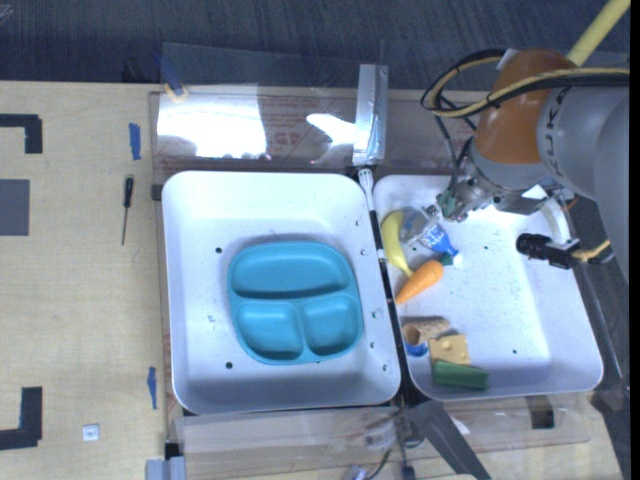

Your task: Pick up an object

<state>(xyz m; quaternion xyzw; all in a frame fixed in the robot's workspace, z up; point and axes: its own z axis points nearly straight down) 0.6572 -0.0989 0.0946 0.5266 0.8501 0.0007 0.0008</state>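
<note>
My gripper (452, 206) hangs low over the back left part of the right bin (540, 338), below the orange wrist band. Just in front of it and to its left lies a small white-and-blue packet (434, 237), close to the gripper's tip; whether they touch is unclear. A yellow banana (393, 240) lies along the bin's left wall. An orange carrot (420, 279) rests slantwise in front of the packet. Near the front left corner sit a brown bread-like piece (425, 328), a yellow cheese wedge (451, 348) and a green block (459, 375).
The left bin (200, 218) holds a blue divided plate (294, 300). A metal divider (370, 118) stands behind the gap between the bins. Black cables (460, 78) loop above the arm, and a black fitting (540, 247) juts over the right bin's right side.
</note>
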